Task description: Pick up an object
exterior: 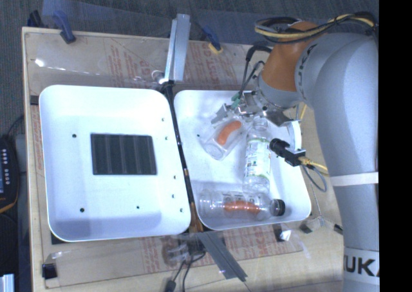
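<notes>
My gripper hangs over the far part of the right bin, below the arm's orange band. Just under and in front of it lies a clear plastic cup with an orange object inside. To the cup's right lies a clear bottle with a white label, its length running front to back. A second clear bottle with orange contents and a black cap lies on its side along the bin's near wall. The wrist hides the gripper's tips, and I see no object lifted off the bin floor.
The left bin holds a dark ribbed rectangular panel at its middle. A metal bar stands at the far end of the seam between the bins. The grey arm covers the bench's right side, with cables along the right bin's right wall.
</notes>
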Motion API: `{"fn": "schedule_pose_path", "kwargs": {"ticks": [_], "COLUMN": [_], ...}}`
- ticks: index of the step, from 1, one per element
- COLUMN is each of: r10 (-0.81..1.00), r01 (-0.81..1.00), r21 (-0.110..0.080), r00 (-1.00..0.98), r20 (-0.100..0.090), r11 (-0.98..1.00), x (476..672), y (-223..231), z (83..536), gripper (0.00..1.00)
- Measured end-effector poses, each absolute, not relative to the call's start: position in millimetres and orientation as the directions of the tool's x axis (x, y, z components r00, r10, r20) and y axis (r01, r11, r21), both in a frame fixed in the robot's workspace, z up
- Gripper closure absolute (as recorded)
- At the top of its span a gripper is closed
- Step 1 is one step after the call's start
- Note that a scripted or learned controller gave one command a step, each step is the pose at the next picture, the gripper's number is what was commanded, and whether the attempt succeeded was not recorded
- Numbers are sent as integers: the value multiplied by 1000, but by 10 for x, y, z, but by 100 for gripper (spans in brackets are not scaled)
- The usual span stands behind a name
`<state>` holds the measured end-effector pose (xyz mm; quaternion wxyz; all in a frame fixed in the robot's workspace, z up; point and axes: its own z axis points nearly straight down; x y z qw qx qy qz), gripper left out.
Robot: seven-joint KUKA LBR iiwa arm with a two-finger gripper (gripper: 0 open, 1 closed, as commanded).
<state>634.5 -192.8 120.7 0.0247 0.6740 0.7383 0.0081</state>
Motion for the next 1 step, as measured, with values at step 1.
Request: {"fn": "schedule_pose_path", "kwargs": {"ticks": [1], "r10": [990], "r01": [989], "r21": [50], "r00": [-141], "r20": [-27], "r11": [142], "x": [6370], "y": [-1653], "z": [1197], "gripper": [0]}}
